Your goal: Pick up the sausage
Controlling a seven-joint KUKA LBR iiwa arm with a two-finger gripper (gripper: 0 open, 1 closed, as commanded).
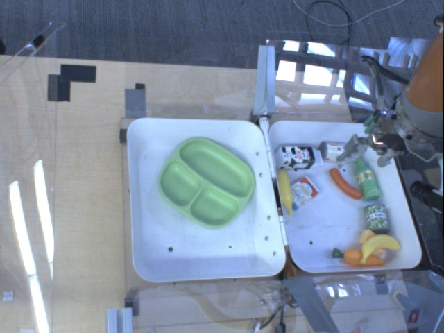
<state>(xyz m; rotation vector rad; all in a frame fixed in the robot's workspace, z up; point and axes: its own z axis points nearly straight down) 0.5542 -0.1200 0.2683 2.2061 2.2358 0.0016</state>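
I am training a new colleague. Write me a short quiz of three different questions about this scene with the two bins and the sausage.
1. True or false: the sausage lies in the same bin as the green plate.
2. Multiple choice: what lies right next to the sausage, on the camera view's right? A) green bottle B) milk carton C) banana
3. Short answer: where is the hand relative to the sausage?

Key
1. False. The sausage is in the right bin; the plate is in the left bin.
2. A, the green bottle.
3. Above the far edge of the right bin, beyond the sausage, not on it.
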